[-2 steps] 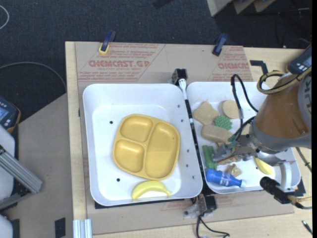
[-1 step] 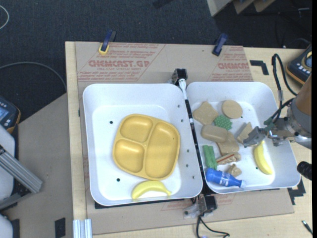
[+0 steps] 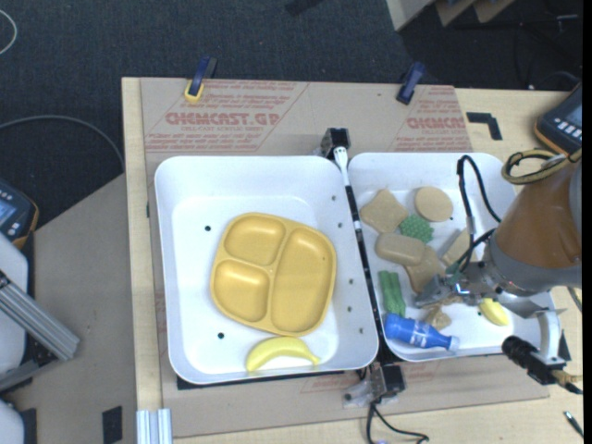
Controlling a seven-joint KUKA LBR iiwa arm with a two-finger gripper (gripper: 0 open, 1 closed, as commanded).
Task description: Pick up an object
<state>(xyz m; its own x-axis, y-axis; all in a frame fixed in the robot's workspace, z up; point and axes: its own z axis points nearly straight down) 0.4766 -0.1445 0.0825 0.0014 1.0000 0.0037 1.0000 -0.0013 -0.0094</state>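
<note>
On the bench, the right bin holds the tool among clutter; its opening is unclear.

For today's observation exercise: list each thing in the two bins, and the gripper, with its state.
Yellow divided plate: upright, left bin.
Banana: lying flat beside the plate.
Blue bottle: on its side, right bin.
Green piece: lying flat.
Round tan disc: lying flat.
Gripper: low over right bin.

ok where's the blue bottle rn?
The blue bottle lies on its side in the right bin, at its near edge, just below the green piece and left of the gripper.
</note>
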